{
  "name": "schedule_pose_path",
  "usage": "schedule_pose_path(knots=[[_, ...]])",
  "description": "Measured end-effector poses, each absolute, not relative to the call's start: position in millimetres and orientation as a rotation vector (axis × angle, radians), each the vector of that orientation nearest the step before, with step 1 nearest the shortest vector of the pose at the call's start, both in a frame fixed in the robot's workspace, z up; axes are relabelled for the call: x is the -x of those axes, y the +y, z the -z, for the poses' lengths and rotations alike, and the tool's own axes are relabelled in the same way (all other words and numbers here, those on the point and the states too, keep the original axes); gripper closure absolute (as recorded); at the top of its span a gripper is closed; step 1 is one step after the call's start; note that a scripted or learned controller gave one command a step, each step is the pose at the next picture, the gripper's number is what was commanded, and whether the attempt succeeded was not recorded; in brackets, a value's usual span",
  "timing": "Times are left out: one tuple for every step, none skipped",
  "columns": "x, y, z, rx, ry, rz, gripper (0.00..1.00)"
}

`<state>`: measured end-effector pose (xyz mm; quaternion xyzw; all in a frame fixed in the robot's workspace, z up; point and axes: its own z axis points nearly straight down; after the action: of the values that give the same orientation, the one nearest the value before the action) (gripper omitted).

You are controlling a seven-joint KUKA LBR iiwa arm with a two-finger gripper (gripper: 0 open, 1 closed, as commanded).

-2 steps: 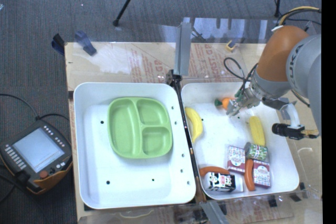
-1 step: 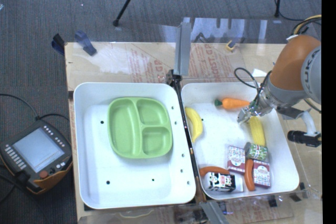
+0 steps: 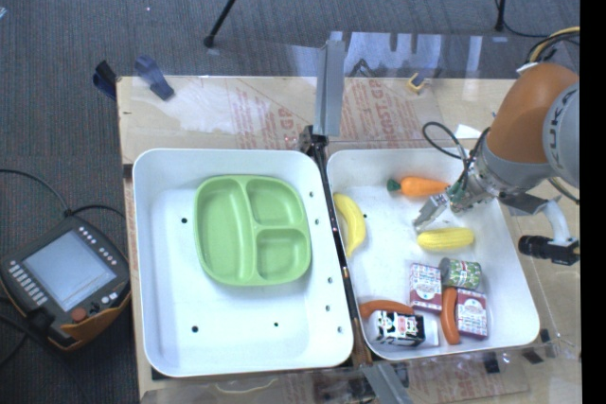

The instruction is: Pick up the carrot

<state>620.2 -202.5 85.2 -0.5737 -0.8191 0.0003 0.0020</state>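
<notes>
The carrot [image 3: 422, 186], orange with a green tip at its left end, lies on its side near the back of the right bin [image 3: 374, 167]. My gripper [image 3: 429, 213] hangs just in front of the carrot, a little toward the camera, pointing down and to the left. Its fingers stand open with nothing between them. The gripper is above the gap between the carrot and a yellow oblong toy [image 3: 445, 238], apart from both.
A banana [image 3: 348, 220] lies by the right bin's left wall. Small boxes [image 3: 426, 280], red sausages [image 3: 450, 315] and a milk carton [image 3: 398, 327] crowd its front. A green divided plate [image 3: 253, 229] sits in the left bin [image 3: 161, 298].
</notes>
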Motion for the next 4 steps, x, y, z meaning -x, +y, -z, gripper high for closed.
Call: schedule_pose_path(knots=[[-644.2, -164.4, -84.6, 2.316, -2.116, -0.004, 0.00], [-644.4, -162.8, -91.5, 2.306, -2.121, -0.011, 1.00], [-644.5, -162.5, -91.4, 2.305, -2.121, -0.010, 0.00], [-644.4, -162.3, -98.1, 2.299, -2.123, -0.016, 1.00]])
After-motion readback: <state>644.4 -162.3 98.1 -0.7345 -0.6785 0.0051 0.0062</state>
